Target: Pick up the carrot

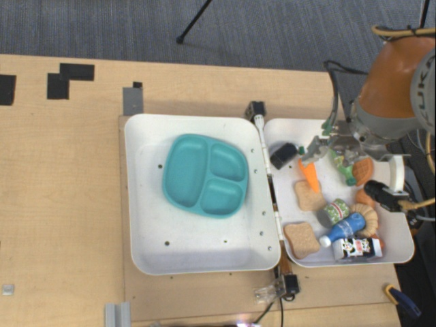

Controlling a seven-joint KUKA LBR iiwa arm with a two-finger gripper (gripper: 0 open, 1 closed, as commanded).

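Light wooden table point(61, 203) on grey carpet, two white bins at centre and right, arm over the right bin, claw point(320, 145) grip unreadable, just above the carrot point(310, 176) at centre right

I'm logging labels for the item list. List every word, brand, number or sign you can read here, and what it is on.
"UK", the letters that show on the grey part of the arm, cut off at the picture's edge.
Black and white carton: printed pattern, too small to read.
Green can: label too blurred to read.
Blue bottle: no readable text.
Nothing readable on the teal plate or the carrot.
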